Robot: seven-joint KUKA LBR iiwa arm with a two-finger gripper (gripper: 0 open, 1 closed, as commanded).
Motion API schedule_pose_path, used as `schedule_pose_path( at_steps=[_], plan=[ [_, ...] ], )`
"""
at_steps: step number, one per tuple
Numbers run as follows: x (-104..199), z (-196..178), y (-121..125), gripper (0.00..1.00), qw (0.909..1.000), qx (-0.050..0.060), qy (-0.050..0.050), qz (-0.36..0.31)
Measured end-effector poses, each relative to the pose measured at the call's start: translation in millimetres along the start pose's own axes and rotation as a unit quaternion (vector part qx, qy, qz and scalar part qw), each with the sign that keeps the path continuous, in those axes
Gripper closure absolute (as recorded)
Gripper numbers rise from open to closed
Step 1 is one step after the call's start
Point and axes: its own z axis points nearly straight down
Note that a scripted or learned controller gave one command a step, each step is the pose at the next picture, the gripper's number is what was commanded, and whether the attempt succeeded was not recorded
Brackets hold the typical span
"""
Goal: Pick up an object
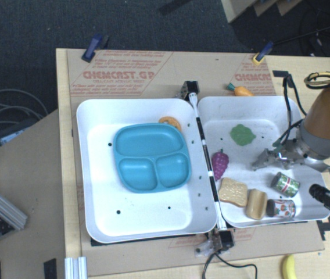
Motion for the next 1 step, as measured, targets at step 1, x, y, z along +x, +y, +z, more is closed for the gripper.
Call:
schedule_pose_path(
  at_steps=[1],
  plan=[
    [-5.6, -10.4, -41.4, 0.0, 1.0, 0.001, 0.001, 0.0]
  ],
)
